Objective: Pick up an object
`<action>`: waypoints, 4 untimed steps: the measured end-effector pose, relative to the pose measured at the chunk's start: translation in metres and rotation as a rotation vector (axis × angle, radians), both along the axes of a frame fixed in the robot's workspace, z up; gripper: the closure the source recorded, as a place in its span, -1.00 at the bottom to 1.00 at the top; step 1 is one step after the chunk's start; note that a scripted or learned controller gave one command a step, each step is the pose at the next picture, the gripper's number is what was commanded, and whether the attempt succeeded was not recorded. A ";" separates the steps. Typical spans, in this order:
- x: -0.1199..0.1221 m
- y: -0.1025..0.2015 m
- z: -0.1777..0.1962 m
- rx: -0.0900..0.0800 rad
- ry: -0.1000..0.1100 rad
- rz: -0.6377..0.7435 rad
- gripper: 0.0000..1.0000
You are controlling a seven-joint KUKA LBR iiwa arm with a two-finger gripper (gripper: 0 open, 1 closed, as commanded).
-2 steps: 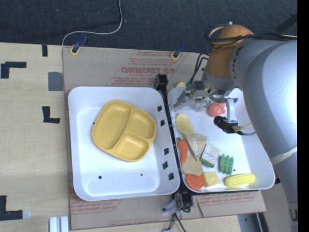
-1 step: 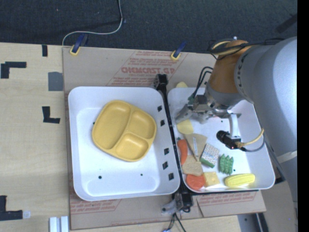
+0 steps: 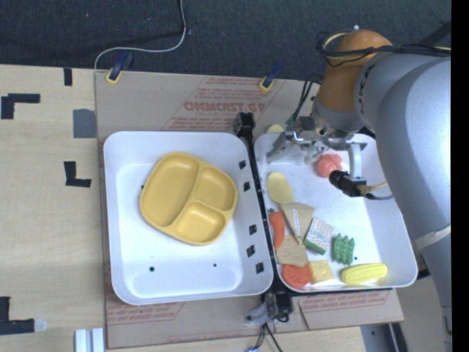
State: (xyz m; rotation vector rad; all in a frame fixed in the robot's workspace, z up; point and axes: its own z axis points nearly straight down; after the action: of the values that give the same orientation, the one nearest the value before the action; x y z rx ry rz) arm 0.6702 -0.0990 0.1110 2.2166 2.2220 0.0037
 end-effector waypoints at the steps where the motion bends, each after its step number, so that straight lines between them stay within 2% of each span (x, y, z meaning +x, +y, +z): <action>1: -0.044 0.005 -0.028 -0.001 0.007 -0.002 -1.00; 2: 0.000 0.000 0.012 -0.001 0.000 0.000 -1.00; 3: -0.002 -0.041 0.045 -0.001 0.002 -0.003 -1.00; 4: -0.003 -0.099 -0.030 -0.002 0.005 -0.005 -1.00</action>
State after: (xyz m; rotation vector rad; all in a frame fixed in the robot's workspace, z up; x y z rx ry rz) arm 0.6671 -0.1975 0.0806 2.2239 2.2178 -0.0035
